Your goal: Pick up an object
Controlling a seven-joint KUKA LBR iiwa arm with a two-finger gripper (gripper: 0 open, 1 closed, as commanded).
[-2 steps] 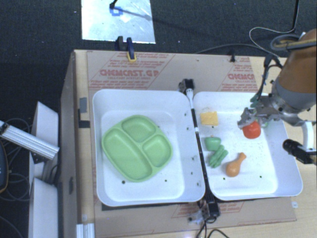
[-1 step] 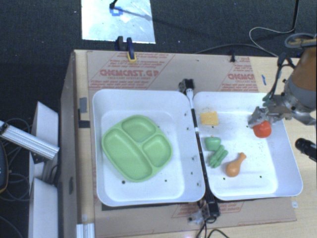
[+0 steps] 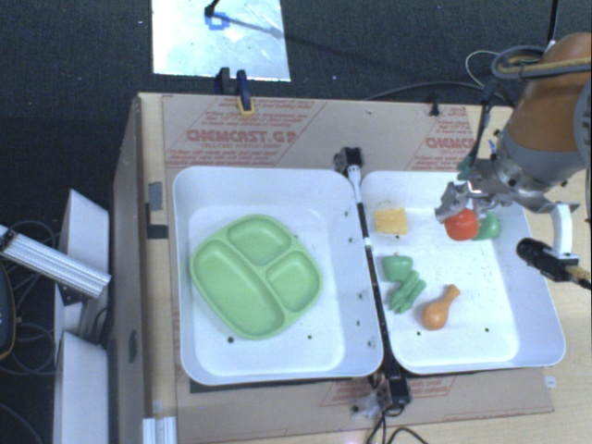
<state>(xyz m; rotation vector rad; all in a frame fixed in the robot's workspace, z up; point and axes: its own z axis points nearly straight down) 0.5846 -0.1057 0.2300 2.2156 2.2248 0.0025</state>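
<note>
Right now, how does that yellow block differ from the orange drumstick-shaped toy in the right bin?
The yellow block is squarish and pale yellow; the orange drumstick-shaped toy is long, with a round bulb at one end and a narrow neck. The block lies near the bin's far left corner, while the drumstick lies nearer the front, slanted. The block looks shorter than the drumstick. Both lie loose in the right bin, away from the gripper.

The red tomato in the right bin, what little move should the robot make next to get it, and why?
Probably a short drop straight down. The pincer hangs right over the red tomato in the right bin, partly covering it, so it seems lined up already. A green piece sits against the tomato's side, so going straight down looks safest.
</note>
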